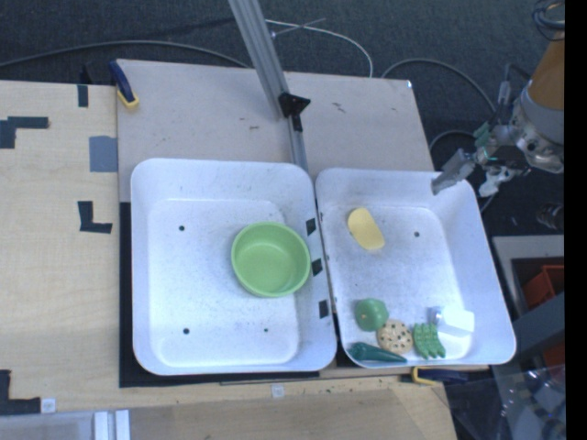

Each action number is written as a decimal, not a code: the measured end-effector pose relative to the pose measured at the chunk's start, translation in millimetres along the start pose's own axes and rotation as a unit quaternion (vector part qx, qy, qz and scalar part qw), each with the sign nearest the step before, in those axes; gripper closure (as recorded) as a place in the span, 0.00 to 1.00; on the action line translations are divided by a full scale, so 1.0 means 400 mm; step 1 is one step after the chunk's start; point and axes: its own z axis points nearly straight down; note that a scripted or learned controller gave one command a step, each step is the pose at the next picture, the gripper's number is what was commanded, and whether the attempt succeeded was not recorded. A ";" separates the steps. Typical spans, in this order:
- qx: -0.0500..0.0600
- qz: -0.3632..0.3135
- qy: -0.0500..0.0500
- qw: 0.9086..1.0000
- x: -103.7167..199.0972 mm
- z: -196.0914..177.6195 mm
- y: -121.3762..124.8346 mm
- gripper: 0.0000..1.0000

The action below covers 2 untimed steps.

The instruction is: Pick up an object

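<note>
- Nearest us, along the front wall of the right bin [486, 273], we see a cluster of small things: a dark green piece [376, 353], a green ball-like toy [371, 313], a speckled cookie [395, 336], a green ridged toy [427, 340] and a white block [456, 320], all touching or just beside one another.
- Left of that, the left bin [147, 246] holds a green bowl [270, 259] upright near its middle.
- Further back in the right bin, a yellow object [365, 228] lies alone, well apart from the cluster.
- For a clean pick we would go for the yellow object: it has free floor on every side, so the fingers can straddle it without nudging neighbours. We would come straight down and centre over it before closing.
- At the right, the gripper [466, 174] hovers above the back right corner of the right bin, with the wrist and its orange band behind it, off the bin's edge.
- Its fingers look spread and hold nothing, though at this size and blur we are only fairly sure.
</note>
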 end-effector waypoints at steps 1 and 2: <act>0.000 0.000 0.000 1.000 0.000 0.000 0.000 0.00; 0.002 0.000 0.000 1.000 0.022 0.129 0.014 0.00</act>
